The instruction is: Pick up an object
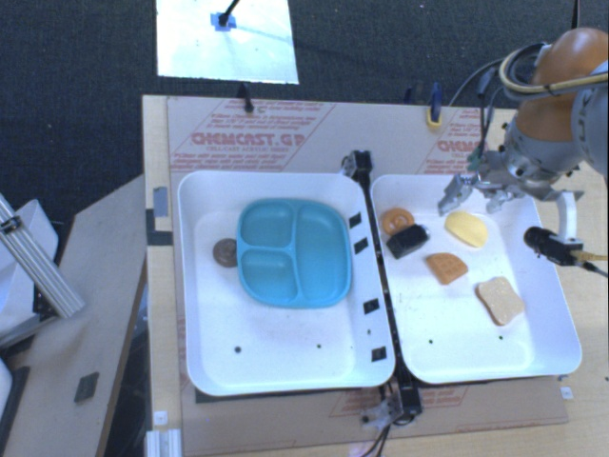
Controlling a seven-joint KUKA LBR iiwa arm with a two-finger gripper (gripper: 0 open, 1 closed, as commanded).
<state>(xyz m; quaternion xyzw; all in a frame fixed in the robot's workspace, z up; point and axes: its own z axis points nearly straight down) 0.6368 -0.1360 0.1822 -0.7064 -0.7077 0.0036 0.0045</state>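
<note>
Bench (285, 127): two white bins side by side.

Left bin (276, 350): blue divided plate (291, 252) at centre; small brown disc (225, 252) touching the plate's left edge.

Right bin (476, 350): orange ring (397, 221) far left, black block (407, 242) just near it; yellow piece (467, 228) far centre; orange wedge (445, 268) in the middle; tan bread slice (500, 301) near right.

Arm (561, 93): enters from right. Gripper (479, 192) above the bin's far edge, beside the yellow piece, jaws apart, holding nothing.
</note>
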